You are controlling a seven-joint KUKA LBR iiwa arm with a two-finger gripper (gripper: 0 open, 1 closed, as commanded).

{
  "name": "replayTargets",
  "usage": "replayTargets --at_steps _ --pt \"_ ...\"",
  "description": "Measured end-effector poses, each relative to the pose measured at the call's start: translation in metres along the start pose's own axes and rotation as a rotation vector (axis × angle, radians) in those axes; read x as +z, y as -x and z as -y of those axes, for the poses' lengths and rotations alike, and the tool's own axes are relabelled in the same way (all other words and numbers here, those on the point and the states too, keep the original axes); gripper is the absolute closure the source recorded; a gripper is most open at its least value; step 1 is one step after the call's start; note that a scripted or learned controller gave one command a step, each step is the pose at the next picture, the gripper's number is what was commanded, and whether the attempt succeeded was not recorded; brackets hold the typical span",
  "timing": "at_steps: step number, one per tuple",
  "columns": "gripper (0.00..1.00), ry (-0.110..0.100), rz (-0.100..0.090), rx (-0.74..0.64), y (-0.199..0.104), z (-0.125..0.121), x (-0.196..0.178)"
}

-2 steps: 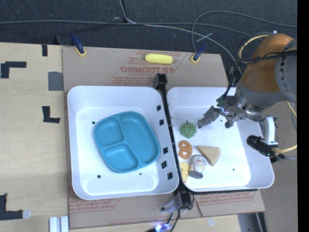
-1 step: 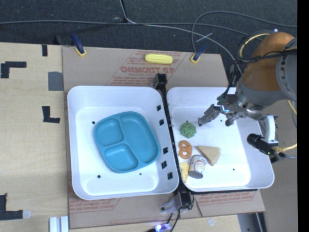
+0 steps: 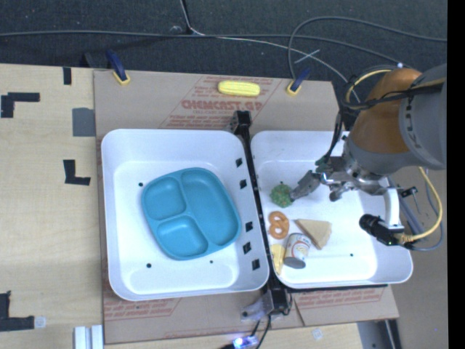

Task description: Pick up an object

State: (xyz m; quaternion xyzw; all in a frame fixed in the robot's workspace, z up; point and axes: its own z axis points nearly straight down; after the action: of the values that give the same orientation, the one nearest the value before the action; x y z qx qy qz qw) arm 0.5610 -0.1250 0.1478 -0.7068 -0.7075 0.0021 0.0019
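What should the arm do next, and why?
Probably ease the gripper a little further toward the small green broccoli-like toy in the right white bin. Its tip sits just beside that toy, closer than to the pretzel or tan wedge.

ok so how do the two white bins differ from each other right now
The left bin holds one large thing, a blue divided plate; the right bin holds several small ones: a green piece, a pretzel, a tan wedge, a can. The gripper hangs over the right bin, not the left bin. Both are shallow and white.
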Motion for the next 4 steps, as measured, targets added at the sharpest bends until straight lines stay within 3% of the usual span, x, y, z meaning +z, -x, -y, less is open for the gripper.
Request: replayTargets --at_steps 1,2,3,4 --pt "0.0 0.005 0.0 0.002 0.002 0.007 0.059" --pt "0.0 0.009 0.0 0.001 0.002 0.005 0.06" --pt "1.0 0.011 0.001 0.0 0.001 0.004 0.051" --pt "1.0 0.008 -0.001 -0.001 -0.004 0.001 0.007"
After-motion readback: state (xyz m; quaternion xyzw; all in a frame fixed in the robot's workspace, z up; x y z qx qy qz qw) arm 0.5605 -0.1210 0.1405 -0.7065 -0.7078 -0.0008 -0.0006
